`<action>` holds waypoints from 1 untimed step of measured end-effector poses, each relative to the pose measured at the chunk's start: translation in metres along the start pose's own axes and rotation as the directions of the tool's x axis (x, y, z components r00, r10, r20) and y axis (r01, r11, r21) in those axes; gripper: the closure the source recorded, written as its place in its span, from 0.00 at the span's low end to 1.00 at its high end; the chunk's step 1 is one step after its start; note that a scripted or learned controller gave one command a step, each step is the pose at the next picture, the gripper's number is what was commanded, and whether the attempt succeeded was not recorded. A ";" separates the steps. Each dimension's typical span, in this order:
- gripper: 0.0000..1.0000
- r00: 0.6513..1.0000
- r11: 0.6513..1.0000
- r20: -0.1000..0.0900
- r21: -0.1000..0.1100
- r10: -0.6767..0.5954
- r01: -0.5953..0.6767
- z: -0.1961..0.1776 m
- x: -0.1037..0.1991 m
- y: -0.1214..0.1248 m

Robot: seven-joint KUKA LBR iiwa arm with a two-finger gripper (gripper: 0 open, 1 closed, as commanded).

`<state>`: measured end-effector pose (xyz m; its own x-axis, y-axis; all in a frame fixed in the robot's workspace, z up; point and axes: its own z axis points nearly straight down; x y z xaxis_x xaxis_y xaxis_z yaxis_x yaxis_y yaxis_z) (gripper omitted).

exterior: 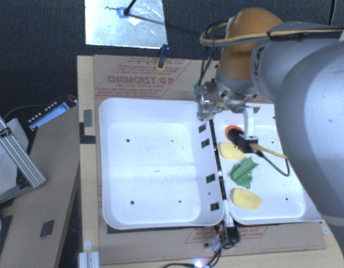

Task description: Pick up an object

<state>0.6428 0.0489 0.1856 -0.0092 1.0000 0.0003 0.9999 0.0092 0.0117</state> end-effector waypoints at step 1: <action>1.00 1.000 1.000 -0.001 -0.010 0.004 -0.004 -0.208 -0.006 0.001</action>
<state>0.6418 0.0426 0.3938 -0.0052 1.0000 0.0011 0.9997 0.0051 0.0219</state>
